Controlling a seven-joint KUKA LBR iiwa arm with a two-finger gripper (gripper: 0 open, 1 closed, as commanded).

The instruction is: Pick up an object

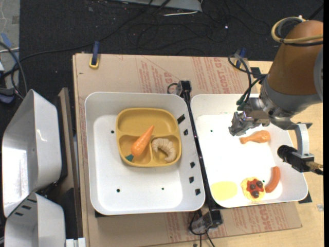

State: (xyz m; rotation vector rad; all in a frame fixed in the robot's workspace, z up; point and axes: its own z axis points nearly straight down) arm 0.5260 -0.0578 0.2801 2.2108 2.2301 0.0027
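My tool (239,126) hangs over the right white bin (221,138), just left of the orange plastic toy drumstick (256,137) lying there. I cannot tell how my tool is set, and I see nothing in it. The drumstick looks light, hard and slick; I judge the thick rounded end the best place to grip, across its width.

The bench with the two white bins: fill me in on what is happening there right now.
The grey and orange arm reaches in over the right bin, its tool low beside an orange chicken drumstick. Nothing shows between its fingers. Near that bin's front lie a sausage, a small pizza and a yellow disc. The left bin holds a yellow divided plate with a carrot and a shrimp.
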